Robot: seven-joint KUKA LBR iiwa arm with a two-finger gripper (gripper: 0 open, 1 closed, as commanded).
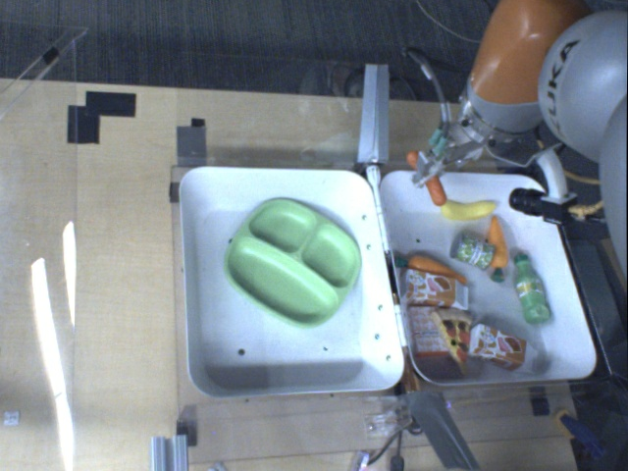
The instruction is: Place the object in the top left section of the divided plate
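A green divided plate (292, 258) lies in the left bin (211, 361); its top left section (280, 222) holds nothing. My gripper (432, 168) hangs over the back left corner of the right bin (579, 351). A small orange carrot (436, 191) sticks down from between its fingers, lifted off the bin floor. The gripper is about a hand's width to the right of the plate, past the divider between the bins.
The right bin holds a yellow banana (469, 209), a green can (474, 253), a green bottle (531, 287), two more carrots (437, 266) and several snack packets (437, 334). A metal post (372, 116) stands at the back between the bins.
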